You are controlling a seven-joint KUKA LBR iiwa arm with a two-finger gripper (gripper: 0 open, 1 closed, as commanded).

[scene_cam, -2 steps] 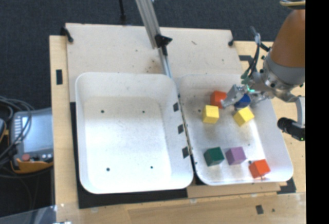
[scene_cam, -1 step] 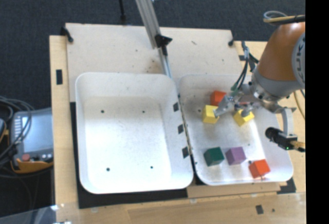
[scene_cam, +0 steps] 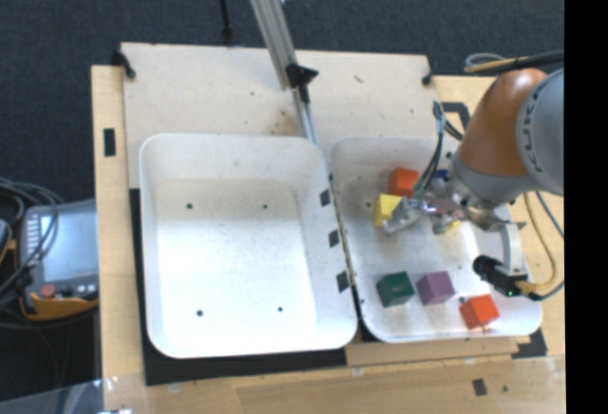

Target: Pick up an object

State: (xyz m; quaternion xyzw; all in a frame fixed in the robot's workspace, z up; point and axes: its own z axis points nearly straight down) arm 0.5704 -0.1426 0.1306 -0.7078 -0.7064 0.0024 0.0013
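So, left to right: we see the left shallow white plastic bin (scene_cam: 237,241), its floor showing a few dark dots. Just beside it sits the right shallow white plastic bin (scene_cam: 353,165), the two rims touching along the middle seam. A slanted grey aluminium rail (scene_cam: 269,9) runs from the top edge down to a black clamp near the point where the bins meet.

We count five blocks in the right bin. The small yellow block (scene_cam: 387,208) lies toward the bin's left-centre, with the small orange cube (scene_cam: 404,180) just behind it. Along the near wall sit the dark green cube (scene_cam: 395,289), then the purple cube (scene_cam: 435,287) just beside it, then the orange-red cube (scene_cam: 479,310) near the right corner.

The grey arm with the orange band (scene_cam: 499,132) comes in from the right and bends down over the right bin, wrist pointing left. The two-finger metal gripper (scene_cam: 410,214) sits low, its tip touching the right side of the yellow block. We can't tell the pincer's width, and we can't tell whether anything is gripped: the metal parts blur together.
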